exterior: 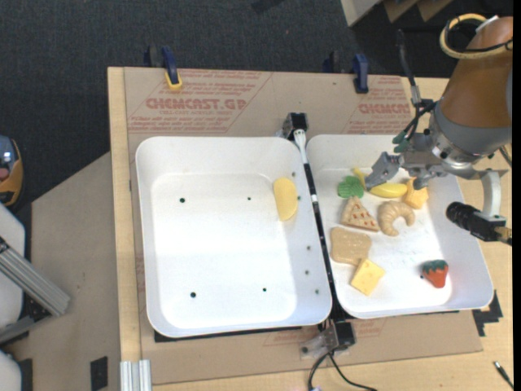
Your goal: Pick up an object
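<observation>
My gripper (402, 176) hangs low over the back of the right bin (476, 293), open, its two grey fingers spread apart. Just below it lies a yellow banana (389, 191), with a green broccoli piece (351, 187) to its left and a small orange block (418, 198) to its right. Nothing shows clamped between the fingers. Closer to the front lie a pizza slice (358, 215), a croissant (396, 216), a toast slice (349, 246), a cheese wedge (367, 277) and a red strawberry (436, 274). A yellow oblong piece (285, 198) rests in the left bin (151, 218) near its right wall.
Both bins sit on a brown board (122, 137) held by blue clamps (171, 68) at the back. A black divider strip (313, 210) runs between the bins. A black part of the arm (476, 220) juts over the right bin's right edge.
</observation>
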{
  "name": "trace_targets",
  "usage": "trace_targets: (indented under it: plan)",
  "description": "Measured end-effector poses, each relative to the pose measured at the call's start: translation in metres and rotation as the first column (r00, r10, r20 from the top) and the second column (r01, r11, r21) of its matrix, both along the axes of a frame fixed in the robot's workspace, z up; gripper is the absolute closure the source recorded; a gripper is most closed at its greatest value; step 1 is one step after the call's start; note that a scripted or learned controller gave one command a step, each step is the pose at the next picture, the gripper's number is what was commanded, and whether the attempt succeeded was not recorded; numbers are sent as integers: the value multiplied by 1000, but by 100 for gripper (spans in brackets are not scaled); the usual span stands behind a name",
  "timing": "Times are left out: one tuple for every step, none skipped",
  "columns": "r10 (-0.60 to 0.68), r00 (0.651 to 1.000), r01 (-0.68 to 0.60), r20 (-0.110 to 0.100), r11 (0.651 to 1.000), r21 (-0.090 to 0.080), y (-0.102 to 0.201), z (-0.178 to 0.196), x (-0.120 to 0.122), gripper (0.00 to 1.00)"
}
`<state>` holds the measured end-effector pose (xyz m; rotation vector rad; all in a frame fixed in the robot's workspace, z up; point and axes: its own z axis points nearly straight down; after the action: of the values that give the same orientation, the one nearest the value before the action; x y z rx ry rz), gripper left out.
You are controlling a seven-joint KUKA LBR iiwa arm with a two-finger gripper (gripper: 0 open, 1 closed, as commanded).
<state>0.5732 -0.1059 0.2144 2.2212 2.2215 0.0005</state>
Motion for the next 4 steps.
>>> trace_targets:
  plan:
    - [9, 1000, -9, 13, 1000, 1, 68, 98, 29, 0]
    - [6, 1000, -6, 18, 1000, 1, 112, 228, 26, 0]
    - [3, 1000, -3, 5, 1000, -2, 109, 230, 25, 100]
    - [-10, 1000, 10, -1, 1000, -3, 21, 237, -16, 100]
